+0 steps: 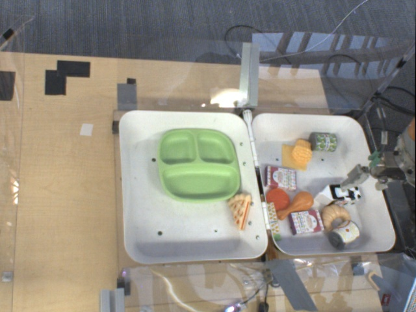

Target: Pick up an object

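On the bench (58,194), the hand (359,172) sits over the right bin (364,130) at its right rim, and I cannot tell whether it is clenched or released. Just below the hand lie a black-and-white toy (343,193), a bagel (337,214) and a can (344,234); left of it are cheese (298,154), a drumstick (300,201) and a tomato (278,197). Far left of the hand, the left bin (140,233) holds a green plate (197,164) with a pizza slice (240,209) at its lower right corner.

You see two white bins (130,239) on a pale wood surface (58,174) with black patches. The divided plate (197,164) is light green; the toy waffle (298,154) yellow-orange; the drumstick (298,202) orange-brown; the two cartons (281,177) maroon and white.
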You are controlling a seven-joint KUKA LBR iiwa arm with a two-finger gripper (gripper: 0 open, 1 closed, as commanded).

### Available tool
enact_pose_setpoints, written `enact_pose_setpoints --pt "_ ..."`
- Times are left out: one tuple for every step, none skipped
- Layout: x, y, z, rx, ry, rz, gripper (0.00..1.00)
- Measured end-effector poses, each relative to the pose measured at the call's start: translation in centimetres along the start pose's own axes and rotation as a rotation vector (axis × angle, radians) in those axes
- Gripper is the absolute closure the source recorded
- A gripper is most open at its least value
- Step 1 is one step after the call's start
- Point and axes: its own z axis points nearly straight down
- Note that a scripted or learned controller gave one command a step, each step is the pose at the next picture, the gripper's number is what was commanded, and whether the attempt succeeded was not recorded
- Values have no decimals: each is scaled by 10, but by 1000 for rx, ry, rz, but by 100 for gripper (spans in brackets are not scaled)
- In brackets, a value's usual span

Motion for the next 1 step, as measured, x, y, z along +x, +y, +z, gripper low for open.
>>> enact_pose_setpoints --pt "-6 124 109 -10 -4 -198 0"
